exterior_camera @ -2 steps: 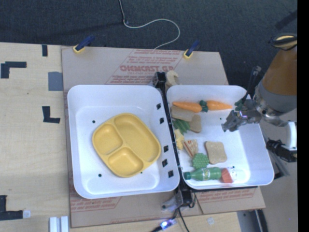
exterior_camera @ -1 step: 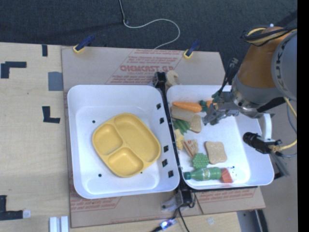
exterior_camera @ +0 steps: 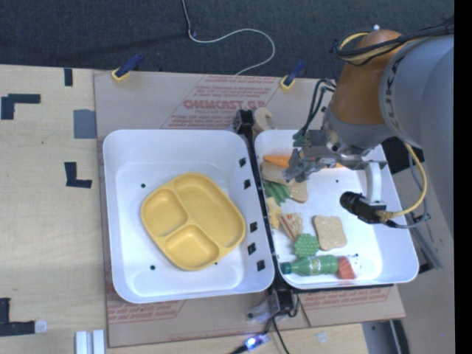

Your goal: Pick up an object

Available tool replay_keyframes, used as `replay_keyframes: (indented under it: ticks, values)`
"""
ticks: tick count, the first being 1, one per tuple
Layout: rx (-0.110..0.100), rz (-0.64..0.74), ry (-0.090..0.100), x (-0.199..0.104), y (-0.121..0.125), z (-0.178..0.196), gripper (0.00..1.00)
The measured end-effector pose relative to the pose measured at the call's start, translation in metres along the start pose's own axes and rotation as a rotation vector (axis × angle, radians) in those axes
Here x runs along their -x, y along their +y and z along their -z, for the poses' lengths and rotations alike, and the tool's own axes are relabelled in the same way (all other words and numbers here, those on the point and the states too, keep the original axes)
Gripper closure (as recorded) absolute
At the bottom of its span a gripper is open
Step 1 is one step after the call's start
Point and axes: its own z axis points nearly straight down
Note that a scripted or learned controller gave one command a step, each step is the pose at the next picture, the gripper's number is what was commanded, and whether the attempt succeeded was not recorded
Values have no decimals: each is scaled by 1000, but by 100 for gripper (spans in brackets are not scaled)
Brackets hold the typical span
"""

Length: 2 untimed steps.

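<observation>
Gripper (exterior_camera: 301,169) low over far-left clutter in right bin (exterior_camera: 394,260); jaw state unclear. Centre on one toy, e.g. carrot (exterior_camera: 276,160), before closing.

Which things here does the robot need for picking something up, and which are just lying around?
For the job:
- gripper, low over the right bin
- toy foods there: carrot, bread slice, green bottle

Just lying about:
- yellow divided plate in the left bin
- blue clamps on the cardboard
- white cable behind the bins
</observation>
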Motion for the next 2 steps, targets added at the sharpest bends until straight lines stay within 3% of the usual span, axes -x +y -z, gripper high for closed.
replay_keyframes:
  ticks: [1, 2]
  values:
    - [1, 1, 1, -51, 27, 3, 100]
    - [2, -3, 0, -59, 55, 19, 100]
